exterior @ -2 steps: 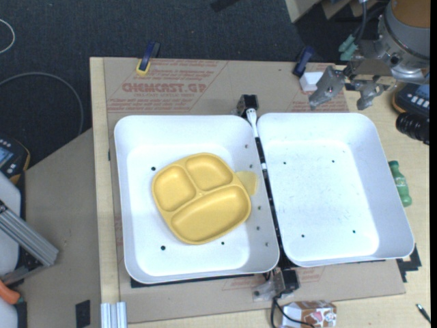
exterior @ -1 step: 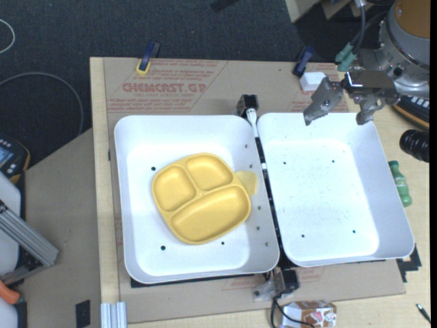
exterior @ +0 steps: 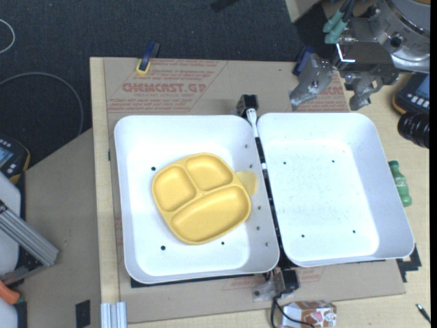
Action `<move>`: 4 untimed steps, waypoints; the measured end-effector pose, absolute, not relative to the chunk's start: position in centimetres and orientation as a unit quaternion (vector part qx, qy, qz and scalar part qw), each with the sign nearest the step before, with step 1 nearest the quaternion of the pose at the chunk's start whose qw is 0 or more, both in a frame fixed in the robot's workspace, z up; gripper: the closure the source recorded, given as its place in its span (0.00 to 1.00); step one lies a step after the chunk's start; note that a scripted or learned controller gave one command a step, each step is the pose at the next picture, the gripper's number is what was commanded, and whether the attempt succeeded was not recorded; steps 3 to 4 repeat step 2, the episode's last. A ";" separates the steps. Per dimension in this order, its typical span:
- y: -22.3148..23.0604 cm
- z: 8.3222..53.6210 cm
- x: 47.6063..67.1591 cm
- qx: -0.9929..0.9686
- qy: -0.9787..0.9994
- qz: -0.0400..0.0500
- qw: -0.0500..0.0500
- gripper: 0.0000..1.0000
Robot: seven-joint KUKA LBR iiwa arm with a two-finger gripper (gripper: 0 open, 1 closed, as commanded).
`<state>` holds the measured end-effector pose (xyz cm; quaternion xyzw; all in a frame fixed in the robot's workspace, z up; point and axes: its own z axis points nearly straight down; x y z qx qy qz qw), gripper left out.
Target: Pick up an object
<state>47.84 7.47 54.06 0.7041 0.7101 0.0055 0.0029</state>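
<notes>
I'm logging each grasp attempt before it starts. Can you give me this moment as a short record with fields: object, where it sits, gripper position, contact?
object: yellow divided plate, three compartments, lying flat
location: left bin, roughly centred, slightly toward the inner wall
other bin: right bin, white floor with faint specks
gripper: gripper above the far edge of the right bin, jaws apart
contact: none; gripper is well away from the plate
held: nothing between the jaws
</notes>
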 end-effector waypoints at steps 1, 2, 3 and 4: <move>7.2 54.6 48.0 0.707 0.708 0.002 0.002 1.00; 8.6 42.8 47.8 0.707 0.707 -0.005 -0.004 1.00; 8.6 42.8 47.8 0.707 0.707 -0.005 -0.004 1.00; 8.6 42.8 47.8 0.707 0.707 -0.005 -0.004 1.00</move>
